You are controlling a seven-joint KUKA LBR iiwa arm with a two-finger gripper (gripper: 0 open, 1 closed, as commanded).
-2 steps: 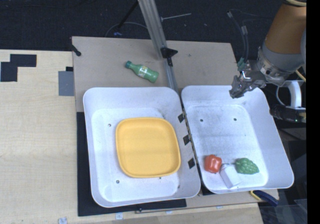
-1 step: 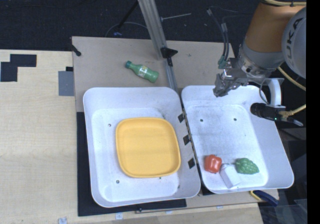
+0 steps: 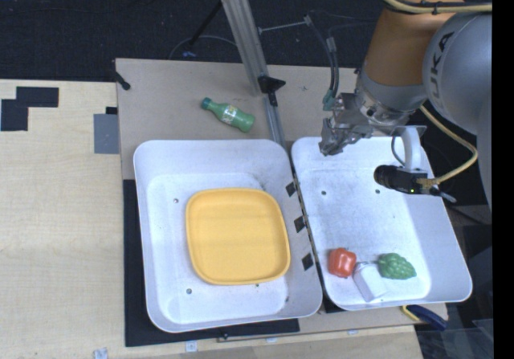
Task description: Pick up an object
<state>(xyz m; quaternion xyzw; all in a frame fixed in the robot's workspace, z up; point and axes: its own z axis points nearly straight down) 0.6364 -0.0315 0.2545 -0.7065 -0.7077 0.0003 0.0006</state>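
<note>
Camera view tells me nothing is picked yet: my pincer, whose state I cannot tell, hovers far from the red pepper in the right bin.

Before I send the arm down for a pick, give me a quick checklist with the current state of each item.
1. Targets present in the right bin: ok. A red pepper, a green leafy piece and a small white block lie near its front edge.
2. Targets well separated: not ok. The three are bunched together, and the white block looks to touch the green piece.
3. Gripper above a target: not ok. It hangs over the bin's far rim, well away from the cluster.
4. Gripper free of any load: cannot tell.
5. Yellow plate out of the way: ok, in the left bin.
6. Green bottle inside a bin: not ok. It lies on the bench behind them.
</note>
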